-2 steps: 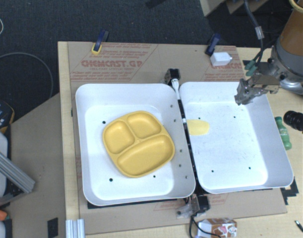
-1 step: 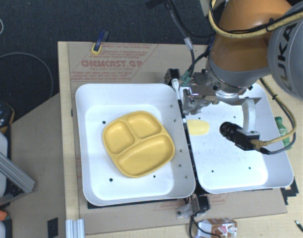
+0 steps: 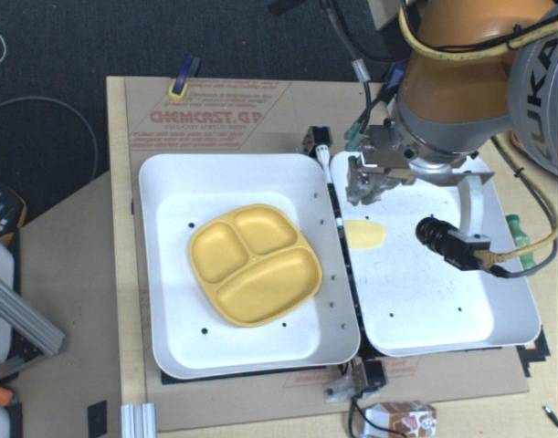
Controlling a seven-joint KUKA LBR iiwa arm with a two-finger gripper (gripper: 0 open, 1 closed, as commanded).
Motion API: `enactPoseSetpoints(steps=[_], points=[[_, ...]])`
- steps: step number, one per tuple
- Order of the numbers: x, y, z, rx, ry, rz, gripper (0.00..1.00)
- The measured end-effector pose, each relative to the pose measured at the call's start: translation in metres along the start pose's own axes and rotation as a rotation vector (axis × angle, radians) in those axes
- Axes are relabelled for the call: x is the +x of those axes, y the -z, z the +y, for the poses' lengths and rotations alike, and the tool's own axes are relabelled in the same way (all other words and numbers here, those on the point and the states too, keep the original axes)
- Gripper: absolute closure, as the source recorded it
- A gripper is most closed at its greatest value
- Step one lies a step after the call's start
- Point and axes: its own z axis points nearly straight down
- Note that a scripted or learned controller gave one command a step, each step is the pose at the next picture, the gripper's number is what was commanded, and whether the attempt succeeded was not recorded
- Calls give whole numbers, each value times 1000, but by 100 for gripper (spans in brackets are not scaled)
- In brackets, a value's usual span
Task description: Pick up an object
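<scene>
Yellow plastic dominates both bins: a large yellow three-compartment plastic tray [image 3: 254, 265] lies flat in the middle of the left shallow white bin [image 3: 160, 185], and a small pale-yellow flat oval piece [image 3: 364, 234] lies on the floor of the right shallow white bin [image 3: 507, 322], close to the wall the bins share. The grey arm with its orange band [image 3: 470, 35] enters from the right and carries the two-finger gripper [image 3: 361, 190] low over the right bin's upper-left corner, just above the oval piece. That placement suggests the oval piece is the intended pick, the gripper being lined up over it rather than over the tray. Whether the pincer is spread or pressed together cannot be told; nothing is seen between its tips. The oval piece looks thin, smooth and matte, lying flush on the floor, which in my judgement leaves little edge to grip.
</scene>
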Motion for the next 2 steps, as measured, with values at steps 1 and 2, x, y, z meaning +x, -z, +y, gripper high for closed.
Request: enactPoseSetpoints(steps=[1, 2], points=[[-15, -22, -44, 7, -3, 0, 100], [-64, -43, -53, 6, -7, -1, 100]])
